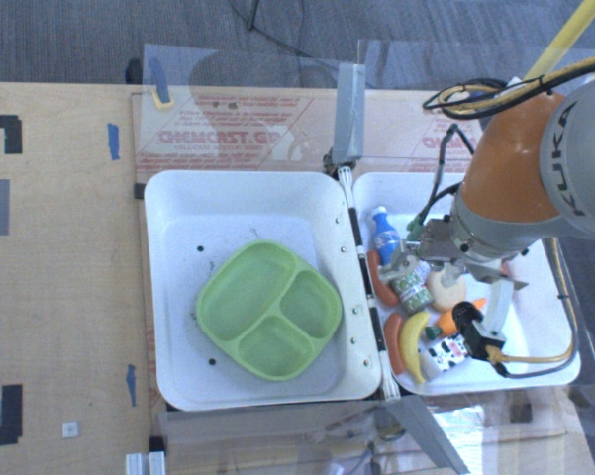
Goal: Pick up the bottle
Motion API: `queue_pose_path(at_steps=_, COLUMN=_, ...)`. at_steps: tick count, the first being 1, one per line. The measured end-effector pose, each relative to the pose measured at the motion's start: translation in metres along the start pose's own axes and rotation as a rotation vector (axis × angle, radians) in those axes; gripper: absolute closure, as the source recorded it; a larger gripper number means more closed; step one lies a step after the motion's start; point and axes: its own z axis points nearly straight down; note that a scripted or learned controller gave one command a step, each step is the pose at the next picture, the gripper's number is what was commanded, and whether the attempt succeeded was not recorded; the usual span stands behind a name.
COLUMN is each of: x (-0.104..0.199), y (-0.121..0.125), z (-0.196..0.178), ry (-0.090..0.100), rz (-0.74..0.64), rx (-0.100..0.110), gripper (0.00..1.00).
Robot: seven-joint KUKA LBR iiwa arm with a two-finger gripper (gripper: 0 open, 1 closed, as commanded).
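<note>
Two bins (168,206), one plate (268,311), one bottle (384,233)

bottle (384,234) bottom hidden by arm (515,176); hand (413,265) fingers unclear

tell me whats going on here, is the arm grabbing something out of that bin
A grey and orange robot arm reaches in from the right over the right bin, which holds a jumble of items: a blue-capped bottle, a banana and other toy food. Its gripper hangs low just beside the bottle. The left bin holds a green divided plate.
</note>
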Motion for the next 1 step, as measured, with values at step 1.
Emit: queue_pose_path(at_steps=1, x=0.0234, y=0.0252, z=-0.0625, ry=-0.001, rz=-0.126, rx=-0.003, gripper=0.0)
